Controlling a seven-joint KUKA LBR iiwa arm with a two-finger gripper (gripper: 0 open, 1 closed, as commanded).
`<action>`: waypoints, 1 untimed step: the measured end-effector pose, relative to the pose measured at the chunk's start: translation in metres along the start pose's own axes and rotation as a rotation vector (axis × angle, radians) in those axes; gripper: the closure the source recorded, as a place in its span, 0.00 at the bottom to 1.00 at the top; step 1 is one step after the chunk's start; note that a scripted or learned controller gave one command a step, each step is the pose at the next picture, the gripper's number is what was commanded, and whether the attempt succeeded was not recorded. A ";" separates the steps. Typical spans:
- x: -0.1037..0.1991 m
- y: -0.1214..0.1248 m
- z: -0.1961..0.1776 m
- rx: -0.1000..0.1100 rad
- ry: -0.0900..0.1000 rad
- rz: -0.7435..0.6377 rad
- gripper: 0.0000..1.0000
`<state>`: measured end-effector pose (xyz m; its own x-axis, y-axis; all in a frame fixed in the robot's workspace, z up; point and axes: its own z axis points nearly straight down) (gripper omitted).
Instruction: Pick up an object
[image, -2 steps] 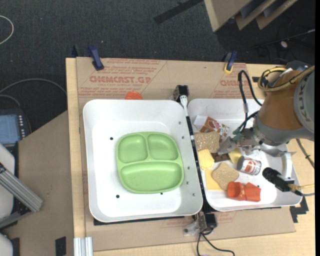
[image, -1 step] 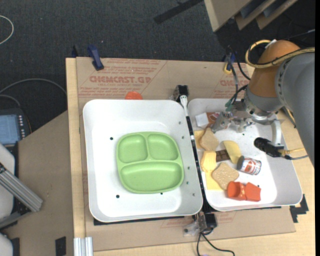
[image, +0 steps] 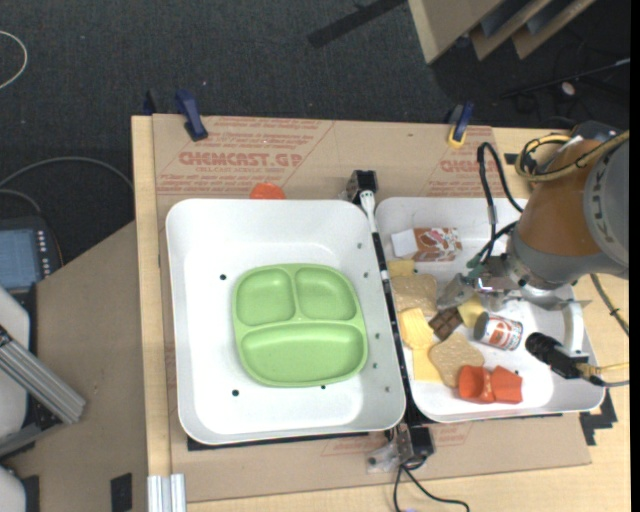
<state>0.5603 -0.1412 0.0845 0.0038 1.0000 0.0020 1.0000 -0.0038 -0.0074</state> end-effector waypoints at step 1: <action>0.000 0.004 -0.011 -0.009 -0.003 -0.002 1.00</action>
<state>0.5649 -0.1408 0.0951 0.0020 1.0000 -0.0008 1.0000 -0.0020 0.0021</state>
